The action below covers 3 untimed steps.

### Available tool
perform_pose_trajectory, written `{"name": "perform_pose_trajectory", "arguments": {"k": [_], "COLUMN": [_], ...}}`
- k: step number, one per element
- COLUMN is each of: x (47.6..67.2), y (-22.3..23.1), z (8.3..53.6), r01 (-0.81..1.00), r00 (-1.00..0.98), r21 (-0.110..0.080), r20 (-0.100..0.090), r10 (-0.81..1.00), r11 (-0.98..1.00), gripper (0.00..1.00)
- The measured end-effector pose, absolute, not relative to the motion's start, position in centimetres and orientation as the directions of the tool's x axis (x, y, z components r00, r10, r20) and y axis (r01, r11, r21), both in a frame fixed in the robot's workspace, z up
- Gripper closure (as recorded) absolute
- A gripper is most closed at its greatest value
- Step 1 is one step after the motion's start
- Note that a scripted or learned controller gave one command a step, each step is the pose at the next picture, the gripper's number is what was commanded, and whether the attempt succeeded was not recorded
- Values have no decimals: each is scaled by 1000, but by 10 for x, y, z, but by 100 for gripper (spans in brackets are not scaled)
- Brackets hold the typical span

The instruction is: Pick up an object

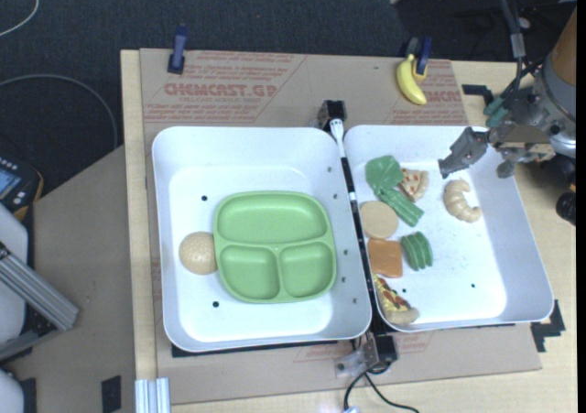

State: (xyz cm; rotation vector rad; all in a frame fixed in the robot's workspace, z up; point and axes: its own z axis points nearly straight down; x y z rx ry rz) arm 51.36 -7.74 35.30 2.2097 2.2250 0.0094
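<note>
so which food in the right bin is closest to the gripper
The croissant, alone just below the gripper; the other food clusters along the bin's left side.

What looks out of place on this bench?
The banana lies outside both bins, on the brown board behind the right bin, while the other toy foods sit inside the bins.

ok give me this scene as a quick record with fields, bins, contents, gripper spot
left bin: green divided tray, round bun beside it
right bin: croissant, pizza slice, green leafy pieces, orange block
outside bins: banana on the board
gripper: above right bin's far side, near the croissant, holding nothing visible
</note>
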Motion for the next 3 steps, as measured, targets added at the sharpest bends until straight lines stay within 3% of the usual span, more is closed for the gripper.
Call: {"name": "perform_pose_trajectory", "arguments": {"k": [1,2,3], "x": [477,480,478], "y": [29,22,-56], "z": [276,291,232], "r01": [1000,1000,1000], "r00": [-11,0,9], "r21": [-12,2,-9], "r20": [4,0,-1], "r10": [1000,1000,1000], "r11": [11,0,-9], "gripper": [0,100,100]}}
